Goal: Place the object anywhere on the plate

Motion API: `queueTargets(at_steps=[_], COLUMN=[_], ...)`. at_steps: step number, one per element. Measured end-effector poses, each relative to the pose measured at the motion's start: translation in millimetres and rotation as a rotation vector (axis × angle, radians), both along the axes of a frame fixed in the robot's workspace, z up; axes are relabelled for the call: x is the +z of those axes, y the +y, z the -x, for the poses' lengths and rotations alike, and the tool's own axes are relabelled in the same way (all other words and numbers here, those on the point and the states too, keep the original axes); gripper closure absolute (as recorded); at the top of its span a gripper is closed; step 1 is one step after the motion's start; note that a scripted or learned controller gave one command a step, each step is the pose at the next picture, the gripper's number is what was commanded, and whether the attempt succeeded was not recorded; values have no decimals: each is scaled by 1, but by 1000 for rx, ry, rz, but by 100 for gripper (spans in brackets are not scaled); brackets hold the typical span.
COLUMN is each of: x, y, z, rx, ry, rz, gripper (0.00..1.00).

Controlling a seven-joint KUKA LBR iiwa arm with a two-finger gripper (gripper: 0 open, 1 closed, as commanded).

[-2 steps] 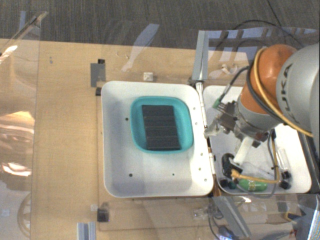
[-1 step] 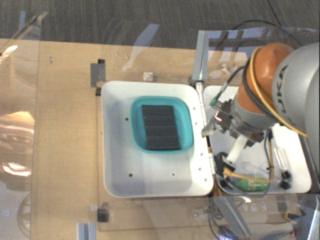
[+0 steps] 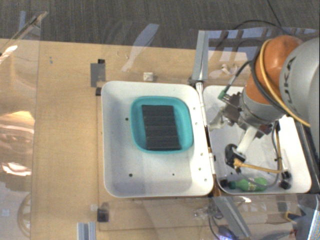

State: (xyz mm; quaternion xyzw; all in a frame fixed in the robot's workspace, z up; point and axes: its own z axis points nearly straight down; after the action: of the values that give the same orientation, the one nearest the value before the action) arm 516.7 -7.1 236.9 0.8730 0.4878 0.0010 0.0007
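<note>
Black ridged slab (image 3: 161, 128) lay flat on the teal plate (image 3: 136, 125), well inside its raised rim, long side running away from the camera and tilted a little. The slab covered most of the plate's floor, with teal showing all round it. The plate sat in the far half of the left bin (image 3: 150, 176), nearer the wall it shares with the right bin; the near half of that bin was bare white. Nothing was touching the slab. The claw (image 3: 231, 110) was over the far left part of the right bin (image 3: 296, 156), well apart from the plate, and the arm's bulk hid its working end, so I cannot tell if it was spread or pressed together. No item was seen in it. The grey arm (image 3: 300, 79) with its orange band (image 3: 272, 59) came in from the right above that bin. A green item (image 3: 251, 185), lying on its side, rested against the near wall of the right bin. Both bins stood side by side on the wooden surface (image 3: 60, 134). A small white cube (image 3: 148, 76) sat on the surface just beyond the left bin, and a grey metal rail (image 3: 200, 56) ran away from the gap between the bins.
</note>
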Motion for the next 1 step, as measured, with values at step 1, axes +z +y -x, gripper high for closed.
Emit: queueTargets(at_steps=[1], x=[18], y=[25], z=[11], rx=[-43], ry=[-1], rz=[-1], gripper=[0])
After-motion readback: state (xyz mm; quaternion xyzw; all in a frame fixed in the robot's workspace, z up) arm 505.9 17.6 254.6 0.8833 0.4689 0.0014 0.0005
